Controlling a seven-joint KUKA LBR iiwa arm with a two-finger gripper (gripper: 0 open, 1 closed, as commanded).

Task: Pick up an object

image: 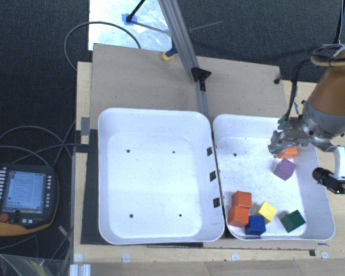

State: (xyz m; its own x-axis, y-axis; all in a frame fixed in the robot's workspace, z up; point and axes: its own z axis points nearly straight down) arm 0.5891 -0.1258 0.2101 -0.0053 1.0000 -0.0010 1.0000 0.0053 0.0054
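Note:
My gripper (283, 142) hangs over the upper right part of the right bin (242, 132). A small orange block (290, 151) peeks out from just under it, partly hidden by it. A purple cube (284, 168) lies just below that. Along the bin's front edge sit two orange blocks (240, 207) stacked close together, a yellow cube (266, 211), a blue cube (255, 225) and a green cube (293, 220).
The left bin (153, 174) stands beside the right one, with black clips along the shared rim. A slanted metal pole (183, 37) crosses the back of the bench. A teach pendant (20, 197) lies on the floor at left.

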